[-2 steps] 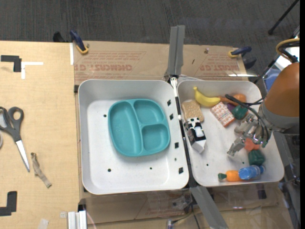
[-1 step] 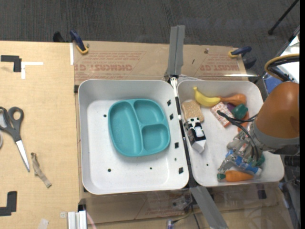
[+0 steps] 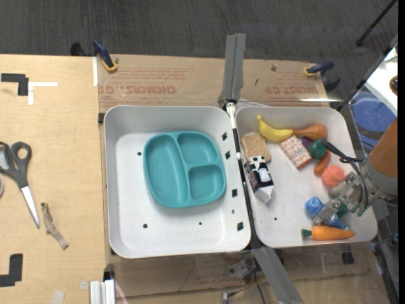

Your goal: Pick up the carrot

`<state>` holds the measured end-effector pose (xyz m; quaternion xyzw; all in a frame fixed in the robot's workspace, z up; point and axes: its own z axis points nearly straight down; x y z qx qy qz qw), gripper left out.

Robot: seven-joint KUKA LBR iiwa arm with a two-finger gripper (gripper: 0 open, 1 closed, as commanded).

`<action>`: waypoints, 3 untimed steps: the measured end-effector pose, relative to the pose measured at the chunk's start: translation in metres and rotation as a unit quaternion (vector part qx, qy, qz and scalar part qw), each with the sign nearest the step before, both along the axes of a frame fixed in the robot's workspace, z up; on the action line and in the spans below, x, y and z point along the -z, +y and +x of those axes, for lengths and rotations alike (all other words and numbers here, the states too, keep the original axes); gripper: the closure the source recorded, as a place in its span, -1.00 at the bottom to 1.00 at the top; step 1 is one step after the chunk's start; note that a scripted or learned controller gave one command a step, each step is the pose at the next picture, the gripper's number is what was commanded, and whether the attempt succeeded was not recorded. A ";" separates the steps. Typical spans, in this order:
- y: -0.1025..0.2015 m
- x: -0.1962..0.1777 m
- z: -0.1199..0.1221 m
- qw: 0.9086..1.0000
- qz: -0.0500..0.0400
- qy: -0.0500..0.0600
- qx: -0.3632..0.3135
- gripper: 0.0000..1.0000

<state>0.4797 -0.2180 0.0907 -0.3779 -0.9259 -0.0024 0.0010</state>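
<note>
The carrot is orange with a small green end on its left. It lies flat along the front wall of the right bin, near the front right corner. My gripper reaches in from the right and hovers low just behind the carrot, beside a small blue toy. The wrist hardware covers part of what lies under it, and nothing can be seen held in the gripper.
Behind the gripper the right bin holds a pink ball, a small orange and green vegetable, a drumstick, a banana, a cracker, a patterned box and a black-and-white carton. A teal divided plate lies in the left bin.
</note>
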 end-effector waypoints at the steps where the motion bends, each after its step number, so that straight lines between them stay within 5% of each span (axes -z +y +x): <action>1: 0.079 -0.001 0.001 0.999 -0.003 -0.004 -0.053 -1.00; 2: 0.005 -0.001 0.106 0.972 -0.003 -0.002 -0.237 -1.00; 3: 0.023 -0.001 0.134 0.995 -0.003 -0.001 -0.099 -1.00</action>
